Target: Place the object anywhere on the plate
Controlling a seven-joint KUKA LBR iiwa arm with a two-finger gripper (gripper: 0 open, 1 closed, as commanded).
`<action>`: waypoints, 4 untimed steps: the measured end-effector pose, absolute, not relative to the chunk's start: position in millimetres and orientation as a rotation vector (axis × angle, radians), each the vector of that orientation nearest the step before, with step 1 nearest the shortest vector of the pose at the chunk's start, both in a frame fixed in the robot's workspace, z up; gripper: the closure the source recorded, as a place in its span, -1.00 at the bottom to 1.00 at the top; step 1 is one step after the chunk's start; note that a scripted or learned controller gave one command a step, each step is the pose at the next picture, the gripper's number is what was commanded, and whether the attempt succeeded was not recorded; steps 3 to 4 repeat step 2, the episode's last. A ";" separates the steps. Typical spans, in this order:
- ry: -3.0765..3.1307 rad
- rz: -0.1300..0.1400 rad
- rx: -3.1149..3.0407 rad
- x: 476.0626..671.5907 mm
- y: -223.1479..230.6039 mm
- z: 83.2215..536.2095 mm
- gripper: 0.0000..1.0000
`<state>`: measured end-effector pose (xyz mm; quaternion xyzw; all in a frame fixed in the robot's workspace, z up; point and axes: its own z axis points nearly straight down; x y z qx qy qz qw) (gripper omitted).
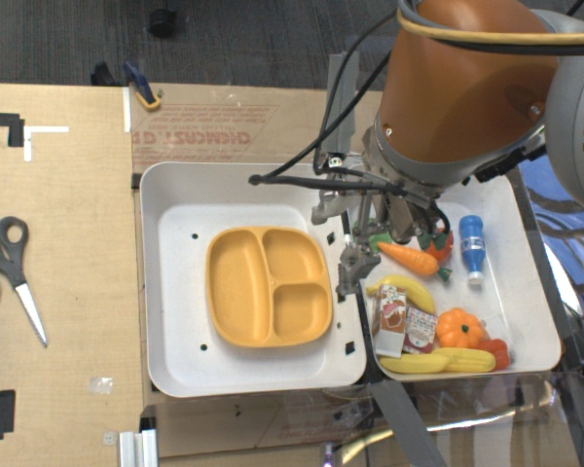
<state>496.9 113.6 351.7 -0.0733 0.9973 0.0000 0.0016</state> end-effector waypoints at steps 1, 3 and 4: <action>3.123 -0.001 -0.330 514.0 90.6 319.0 -1.00; 3.060 0.001 -0.707 515.4 95.4 299.4 -1.00; 3.060 0.001 -0.707 515.4 95.4 299.4 -1.00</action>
